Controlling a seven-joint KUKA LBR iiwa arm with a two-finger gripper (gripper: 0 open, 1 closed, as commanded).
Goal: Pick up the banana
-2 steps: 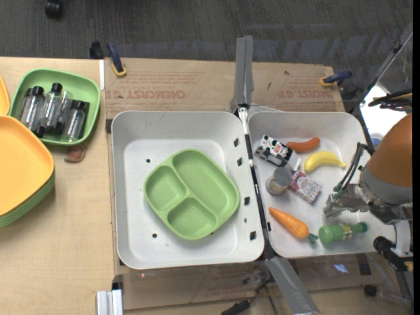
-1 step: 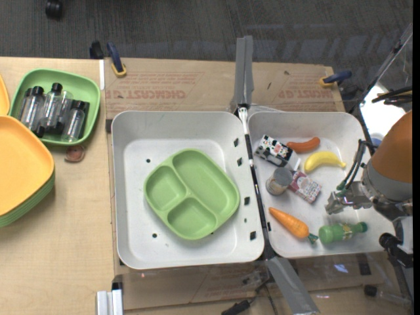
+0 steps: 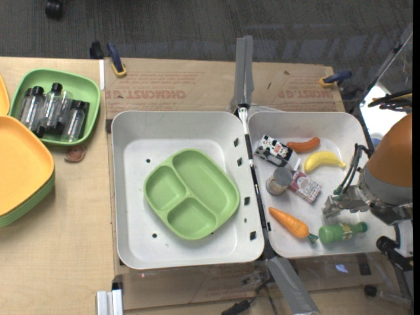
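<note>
Tabletop (image 3: pixel 59 254) carried two white bins, and the claw (image 3: pixel 342 202) hung low over the right bin (image 3: pixel 341 126), near that bin's right wall. The left bin (image 3: pixel 131 176), well off to the claw's left, held a green divided plate (image 3: pixel 191 193) and played no part. The banana (image 3: pixel 323 161) lay just beyond the claw and slightly to its left, apart from it, with an orange sausage-like toy (image 3: pixel 303 145) just behind it and a pink carton (image 3: pixel 304 188) near its lower end. A toy carrot (image 3: pixel 289 222) and a green bottle (image 3: pixel 341 232) sat on the claw's near side. Whether the claw was spread or clenched could not be told; nothing showed between its fingers. A good approach would probably rise, shift over the banana's middle, straddle its narrow width, and avoid the carton.
</note>
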